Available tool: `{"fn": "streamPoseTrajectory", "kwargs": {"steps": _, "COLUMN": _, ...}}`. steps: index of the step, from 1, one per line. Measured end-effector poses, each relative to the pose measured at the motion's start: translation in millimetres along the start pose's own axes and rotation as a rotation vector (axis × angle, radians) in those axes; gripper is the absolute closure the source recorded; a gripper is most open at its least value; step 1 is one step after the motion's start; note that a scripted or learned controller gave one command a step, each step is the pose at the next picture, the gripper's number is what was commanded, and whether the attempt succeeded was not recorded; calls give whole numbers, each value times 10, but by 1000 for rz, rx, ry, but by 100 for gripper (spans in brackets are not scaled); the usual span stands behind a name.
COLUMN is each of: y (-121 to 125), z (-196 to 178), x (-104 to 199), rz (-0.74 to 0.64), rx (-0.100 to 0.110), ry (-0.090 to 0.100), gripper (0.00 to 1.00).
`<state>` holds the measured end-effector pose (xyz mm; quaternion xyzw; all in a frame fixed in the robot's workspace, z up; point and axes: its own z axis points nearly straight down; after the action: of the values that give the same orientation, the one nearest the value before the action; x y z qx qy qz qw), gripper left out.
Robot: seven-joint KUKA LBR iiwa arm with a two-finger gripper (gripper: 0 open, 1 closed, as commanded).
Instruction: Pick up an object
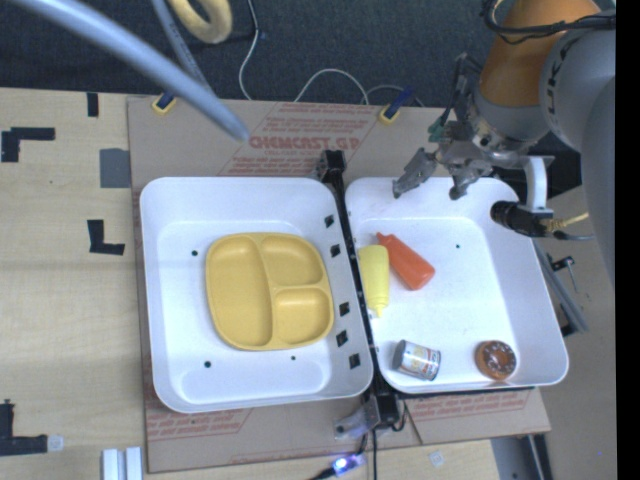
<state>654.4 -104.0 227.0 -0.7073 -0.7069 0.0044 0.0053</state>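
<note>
Two-finger gripper (436, 179): jaws apart, nothing between them.
Orange plastic carrot (406, 261): below the jaws, beside yellow plastic banana (374, 277).
Advice: centre jaws over carrot, straddle its narrow width, descend, close.

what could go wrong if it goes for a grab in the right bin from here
1. The carrot and banana lie touching, so a grasp on one may nudge or catch the other.
2. The can lies on its side and may roll away.
3. The open gripper hovers over the right bin's far edge and could clip the rim descending.
</note>
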Motion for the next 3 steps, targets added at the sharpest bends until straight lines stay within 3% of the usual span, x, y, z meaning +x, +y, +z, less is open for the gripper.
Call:
{"fn": "streamPoseTrajectory", "kwargs": {"steps": 1, "y": 24, "z": -70, "x": 3, "rz": -2, "rx": -12, "ry": -1, "gripper": 0}}
{"fn": "streamPoseTrajectory", "kwargs": {"steps": 3, "y": -77, "z": 901, "x": -10, "rz": -1, "rx": -6, "ry": -2, "gripper": 0}}
